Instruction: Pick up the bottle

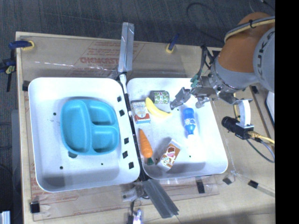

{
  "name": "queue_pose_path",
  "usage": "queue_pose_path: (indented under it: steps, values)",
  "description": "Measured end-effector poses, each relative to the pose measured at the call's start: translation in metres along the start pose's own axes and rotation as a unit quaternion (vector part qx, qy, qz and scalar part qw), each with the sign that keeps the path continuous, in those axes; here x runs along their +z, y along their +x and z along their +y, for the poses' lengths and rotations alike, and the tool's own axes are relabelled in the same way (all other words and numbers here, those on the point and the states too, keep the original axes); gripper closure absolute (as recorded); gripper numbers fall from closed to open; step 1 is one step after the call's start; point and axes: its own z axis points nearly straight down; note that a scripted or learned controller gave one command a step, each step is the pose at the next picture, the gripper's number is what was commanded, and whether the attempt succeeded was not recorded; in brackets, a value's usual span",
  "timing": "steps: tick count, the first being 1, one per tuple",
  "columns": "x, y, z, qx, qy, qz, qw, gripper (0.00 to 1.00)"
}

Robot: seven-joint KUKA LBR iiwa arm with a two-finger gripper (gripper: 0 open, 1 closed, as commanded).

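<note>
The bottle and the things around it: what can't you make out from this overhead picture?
- Bottle, camera view: label too small to read.
- Green can and small carton: print blurred.
- Carrot: its lower end is lost in shadow.
- Arm: cut off by the frame's top.

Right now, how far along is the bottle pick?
Done: the claw is over the right bin, just above the bottle. In hand: nothing; the bottle lies flat on the bin floor beside the banana. Left: descend, grip, lift.
</note>
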Motion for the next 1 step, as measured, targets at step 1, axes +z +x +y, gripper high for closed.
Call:
queue_pose_path:
  steps: [1]
  values:
    - [0.0525,-0.0426,-0.0273,0.059,0.000,0.000,0.9982,0.00]
